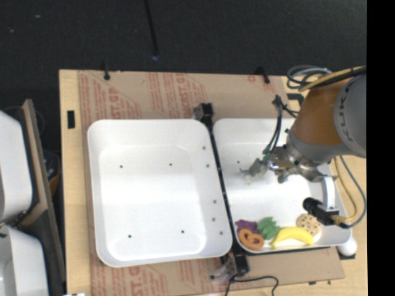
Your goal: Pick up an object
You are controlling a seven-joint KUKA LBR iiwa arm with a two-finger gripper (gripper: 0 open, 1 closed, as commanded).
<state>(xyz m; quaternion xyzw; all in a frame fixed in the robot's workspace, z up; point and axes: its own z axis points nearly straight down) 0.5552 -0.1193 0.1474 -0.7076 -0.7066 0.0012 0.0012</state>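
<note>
Your tool [254,167] hangs over the right bin [247,134]'s bare middle; whether it's spread, you cannot tell. The toys, banana [292,236] among them, crowd the near rim, well apart, so expect a reach.

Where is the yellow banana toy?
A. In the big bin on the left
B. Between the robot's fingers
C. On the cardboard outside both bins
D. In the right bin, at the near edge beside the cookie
D. The banana lies along the near edge of the right bin, just below the cookie and next to the green toy.
</note>
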